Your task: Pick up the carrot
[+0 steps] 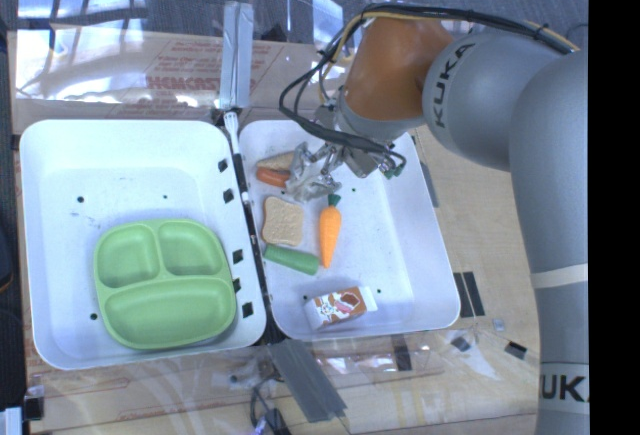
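Right now I see the carrot (329, 234) lying in the right bin (420, 263), green top pointing up toward the gripper (318, 175), which hangs just above that top and apart from it. Nothing sits between its metal fingers; how wide they stand I cannot tell. Left of the carrot lies a bread slice (283, 221), just below that a green vegetable (291, 259). Further below sits a small carton (340, 306).

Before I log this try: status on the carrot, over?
Claw above right bin, grip unclear. Carrot flat on bin floor, just below claw, not held. Toast slice and green piece close alongside.
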Robot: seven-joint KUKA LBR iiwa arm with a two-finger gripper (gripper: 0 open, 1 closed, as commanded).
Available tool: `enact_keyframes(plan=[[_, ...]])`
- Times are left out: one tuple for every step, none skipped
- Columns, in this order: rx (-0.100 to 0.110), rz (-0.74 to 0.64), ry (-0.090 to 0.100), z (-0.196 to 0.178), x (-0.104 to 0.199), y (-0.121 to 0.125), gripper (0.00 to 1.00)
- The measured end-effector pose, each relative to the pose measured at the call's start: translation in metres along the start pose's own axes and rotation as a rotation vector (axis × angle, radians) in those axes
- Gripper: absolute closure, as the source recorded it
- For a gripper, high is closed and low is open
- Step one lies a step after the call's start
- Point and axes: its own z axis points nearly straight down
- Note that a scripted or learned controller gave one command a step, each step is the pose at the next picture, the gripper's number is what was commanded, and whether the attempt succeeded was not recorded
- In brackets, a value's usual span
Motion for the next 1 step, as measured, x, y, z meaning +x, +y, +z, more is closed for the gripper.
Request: enact_keyframes(plan=[[0.003, -0.001, -0.005, -0.0123, -0.0017, -0.0006, 1.00]])
